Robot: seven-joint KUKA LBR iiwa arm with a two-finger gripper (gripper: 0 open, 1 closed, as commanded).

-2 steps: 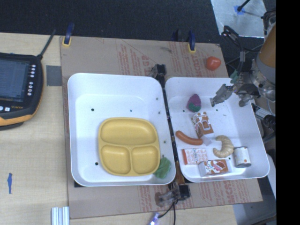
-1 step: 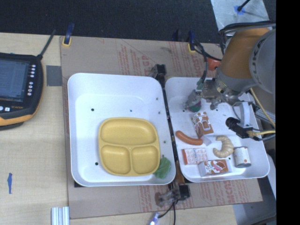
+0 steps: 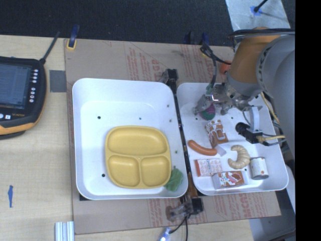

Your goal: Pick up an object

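Single fixed camera above desk (image 3: 40,185), looking down at slant. Mid distance: both bins, left (image 3: 83,134) and right (image 3: 271,185), fully in frame. Arm (image 3: 266,59) enters from right. Dark floor (image 3: 125,9) along top.

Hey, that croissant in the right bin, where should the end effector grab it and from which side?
Probably from straight above, across the thick middle of the croissant. It lies flat as a curved crescent with tapering ends, so the middle offers the most to pinch. Set the fingers across its width, keeping off the can close beside it.
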